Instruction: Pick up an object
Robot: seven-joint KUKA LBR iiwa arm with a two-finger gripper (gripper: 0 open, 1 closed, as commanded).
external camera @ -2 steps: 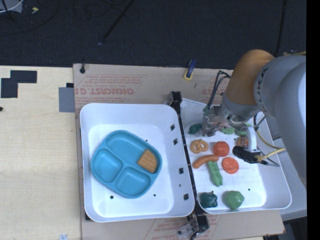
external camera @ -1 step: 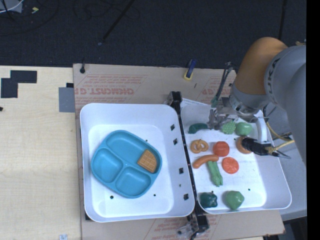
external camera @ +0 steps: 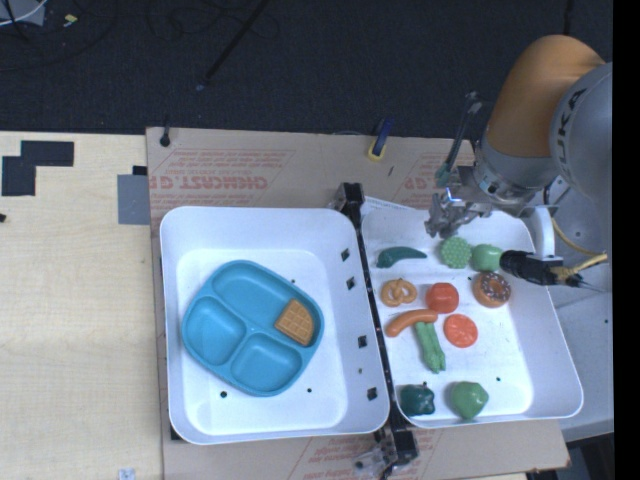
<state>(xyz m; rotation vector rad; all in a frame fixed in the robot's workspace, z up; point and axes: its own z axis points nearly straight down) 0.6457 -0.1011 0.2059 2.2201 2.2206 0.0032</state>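
The right bin point(external camera: 545, 363) holds several toy foods. At its back lie a dark green chili point(external camera: 402, 256), a green broccoli point(external camera: 457, 252) and a green round fruit point(external camera: 487, 257). My gripper point(external camera: 446, 218) hangs at the bin's back edge, just above and left of the broccoli, with nothing visibly held. A pretzel point(external camera: 398, 292), a red tomato point(external camera: 442, 296) and a donut point(external camera: 492, 289) form the middle row. Below them are an orange sausage point(external camera: 411, 321), a red-orange slice point(external camera: 461, 330) and a green bean pod point(external camera: 430, 346).
Two green peppers point(external camera: 417, 399) point(external camera: 467, 398) sit at the right bin's front edge. The left bin point(external camera: 190, 238) holds a blue divided plate point(external camera: 235, 333) with a waffle point(external camera: 295, 321) on it. A black divider point(external camera: 368, 308) separates the bins. The arm point(external camera: 540, 98) looms over the back right.
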